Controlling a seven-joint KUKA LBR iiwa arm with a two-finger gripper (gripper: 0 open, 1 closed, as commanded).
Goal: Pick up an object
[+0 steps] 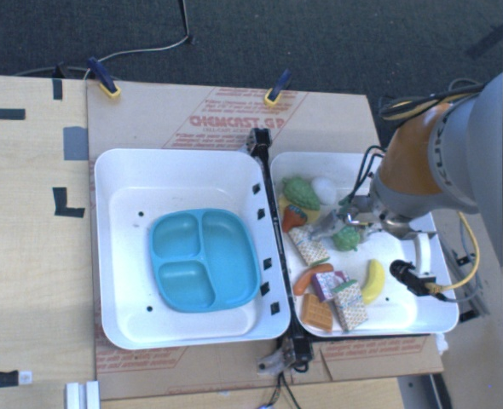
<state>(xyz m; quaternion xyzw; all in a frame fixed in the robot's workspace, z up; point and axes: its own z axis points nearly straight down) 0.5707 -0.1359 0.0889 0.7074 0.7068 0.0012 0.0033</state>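
Where the arm (430,164) reaches in from the right, its gripper (338,226) sits low in the right bin (422,313), down among the toys. The fingers are dark and blurred against the clutter; cannot tell whether they are spread or closed, or whether anything sits between them.

Right bin, contents: a green leafy toy (300,192) at the upper left, a white ball (326,189) just beside it. An orange piece (292,218) lies under the leafy toy. A small green lump (348,239) touches or nearly touches the gripper tip. A checked cracker (309,246) lies left of the gripper. Lower down: a carrot (311,276), a purple packet (328,285), a waffle (316,313), a patterned box (350,305), all crowded together. A banana (373,280) lies to their right, upright in the view, apart from the gripper.

Left bin (115,228): a blue divided plate (205,258), three compartments, near the middle.

Both bins rest on a cardboard sheet (226,118), held by two yellow clamps (277,92) at the far edge. A black cable (179,15) runs off across the dark floor.
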